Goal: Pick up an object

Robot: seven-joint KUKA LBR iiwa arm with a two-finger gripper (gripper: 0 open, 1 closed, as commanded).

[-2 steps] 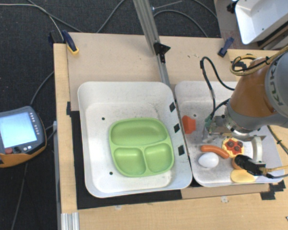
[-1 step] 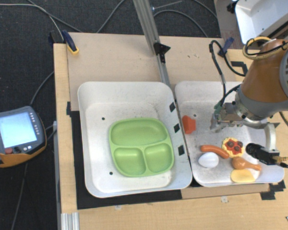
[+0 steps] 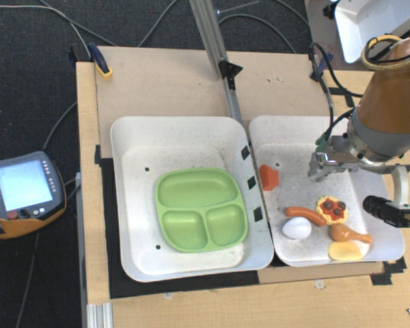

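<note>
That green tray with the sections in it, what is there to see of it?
The green tray is a rounded, light green plate that looks like smooth plastic, divided by raised ridges into three compartments: one wide one at the far side and two smaller ones nearer the camera. It lies flat in the left white bin, a little right of the bin's middle, resting on its floor. Nothing lies in its compartments, and nothing else touches it.

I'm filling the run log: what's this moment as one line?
stage: approach | end effector: above right bin, nothing held | nearest: pizza toy, sausage | left bin: green tray
</note>
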